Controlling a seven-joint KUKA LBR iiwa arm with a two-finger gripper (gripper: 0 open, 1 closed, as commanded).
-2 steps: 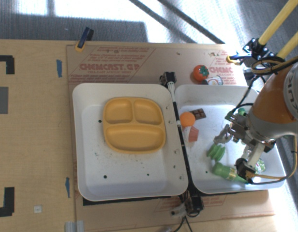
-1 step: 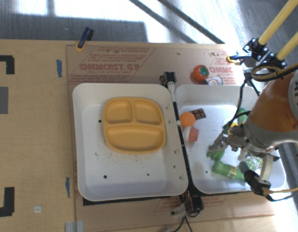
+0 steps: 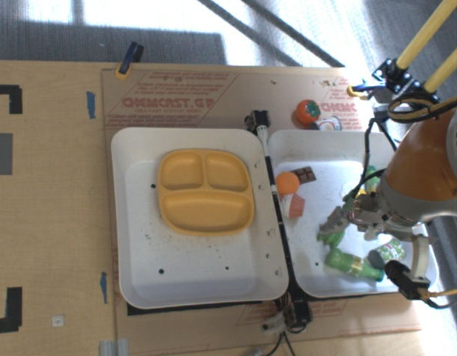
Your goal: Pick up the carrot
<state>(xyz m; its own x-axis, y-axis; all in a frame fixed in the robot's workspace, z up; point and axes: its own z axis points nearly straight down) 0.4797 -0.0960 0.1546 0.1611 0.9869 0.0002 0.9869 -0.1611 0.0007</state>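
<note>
Carrot (image 3: 288, 184) lying at about 9 o'clock in the right bin (image 3: 317, 284), close to its left wall. Touched at 2 o'clock by a small brown block (image 3: 306, 174); flanked at 5 o'clock by a pale pink piece (image 3: 295, 206). Green bottle (image 3: 351, 264) low at 5 o'clock. Gripper (image 3: 338, 225) hovering well right of the carrot; spread or pressed together, cannot tell. Yellow divided plate (image 3: 206, 190) filling the left bin (image 3: 136, 273). Red "CHEMCAST" lettering on the brown sheet (image 3: 169, 99) at 12 o'clock.

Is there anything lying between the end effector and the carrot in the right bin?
Nothing visible. The end effector hangs over bare white floor of the right bin, and the carrot lies toward the divider; the chocolate piece sits just beyond it.
</note>
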